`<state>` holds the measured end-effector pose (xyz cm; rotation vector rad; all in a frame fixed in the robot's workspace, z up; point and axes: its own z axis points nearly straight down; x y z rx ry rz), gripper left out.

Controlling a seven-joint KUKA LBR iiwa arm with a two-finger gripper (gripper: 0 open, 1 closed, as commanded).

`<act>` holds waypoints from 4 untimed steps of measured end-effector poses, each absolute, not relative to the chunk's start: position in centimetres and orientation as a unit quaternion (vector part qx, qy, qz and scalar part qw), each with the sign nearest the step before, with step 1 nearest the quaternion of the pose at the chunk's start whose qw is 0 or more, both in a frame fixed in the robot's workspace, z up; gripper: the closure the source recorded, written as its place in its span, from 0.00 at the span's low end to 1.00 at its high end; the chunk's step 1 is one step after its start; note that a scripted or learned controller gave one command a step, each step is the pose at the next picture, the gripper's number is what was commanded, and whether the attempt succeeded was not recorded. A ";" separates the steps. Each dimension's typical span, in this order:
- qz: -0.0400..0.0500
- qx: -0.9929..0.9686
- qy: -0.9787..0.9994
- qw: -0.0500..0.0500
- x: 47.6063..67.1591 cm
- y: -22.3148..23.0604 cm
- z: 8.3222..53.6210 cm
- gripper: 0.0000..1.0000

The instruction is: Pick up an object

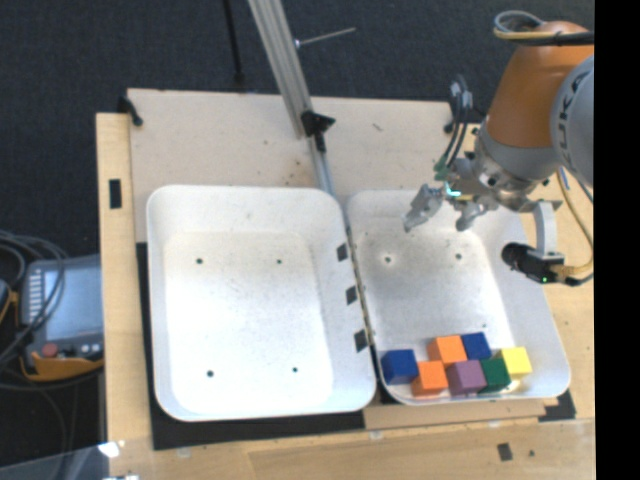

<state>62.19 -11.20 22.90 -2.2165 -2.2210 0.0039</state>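
Over the far end of the shallow white right-hand bin (520,298), the two-finger metal hand (444,211) hung with fingers spread and nothing between them, well apart from the coloured plastic cubes (456,362) clustered against the near wall, presumably awaiting descent.

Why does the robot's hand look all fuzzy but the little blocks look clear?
In the camera view, the gripper is smeared by blur, while the coloured blocks in the right bin have fairly crisp edges. Lighting is soft and even, with only faint shadows under the blocks.
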 end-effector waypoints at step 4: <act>0.001 -0.709 -0.706 -0.001 62.5 -10.7 9.5 0.00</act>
